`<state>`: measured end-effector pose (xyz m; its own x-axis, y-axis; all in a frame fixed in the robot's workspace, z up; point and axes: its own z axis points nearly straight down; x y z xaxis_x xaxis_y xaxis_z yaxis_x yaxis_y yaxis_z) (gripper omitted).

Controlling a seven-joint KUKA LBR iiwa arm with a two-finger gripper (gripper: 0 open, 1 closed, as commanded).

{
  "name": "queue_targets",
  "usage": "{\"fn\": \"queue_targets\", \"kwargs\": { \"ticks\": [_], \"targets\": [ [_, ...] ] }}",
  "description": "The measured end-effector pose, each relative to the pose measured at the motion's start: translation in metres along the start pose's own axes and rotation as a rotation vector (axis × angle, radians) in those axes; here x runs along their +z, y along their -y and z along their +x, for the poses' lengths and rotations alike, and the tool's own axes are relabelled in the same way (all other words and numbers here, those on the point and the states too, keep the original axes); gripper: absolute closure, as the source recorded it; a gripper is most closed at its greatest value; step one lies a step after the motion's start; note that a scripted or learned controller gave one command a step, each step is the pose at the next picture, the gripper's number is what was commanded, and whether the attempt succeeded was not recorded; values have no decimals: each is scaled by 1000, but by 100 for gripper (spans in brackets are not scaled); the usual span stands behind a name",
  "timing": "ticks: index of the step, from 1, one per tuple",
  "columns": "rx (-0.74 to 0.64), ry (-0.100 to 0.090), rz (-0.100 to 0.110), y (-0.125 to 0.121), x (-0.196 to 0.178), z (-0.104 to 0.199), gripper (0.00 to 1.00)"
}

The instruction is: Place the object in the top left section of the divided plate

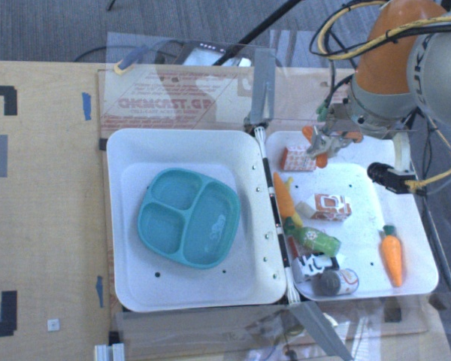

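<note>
A teal divided plate (188, 216) with three sections lies in the left white bin (128, 156). My gripper (320, 147) hangs over the far left corner of the right bin (417, 224), just right of a small red and white carton (295, 159). Nothing can be made out in the gripper. Other objects in the right bin are an orange carrot (283, 194) along the left wall, a green bottle (313, 238), a second small carton (331, 207) and another carrot (391, 256) near the right wall.
A black-and-white patterned item (310, 265) and a grey-topped can (337, 281) lie at the right bin's near left corner. A divider wall (269, 201) separates the bins. Cables and the arm's body (406, 51) loom over the far right.
</note>
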<state>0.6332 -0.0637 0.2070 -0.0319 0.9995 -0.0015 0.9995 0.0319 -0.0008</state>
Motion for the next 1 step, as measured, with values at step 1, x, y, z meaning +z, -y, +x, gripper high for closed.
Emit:
{"fn": "queue_targets", "kwargs": {
  "ticks": [1],
  "targets": [
    [-140, -2, 1, 36, 23, 74, 100]
  ]
}}
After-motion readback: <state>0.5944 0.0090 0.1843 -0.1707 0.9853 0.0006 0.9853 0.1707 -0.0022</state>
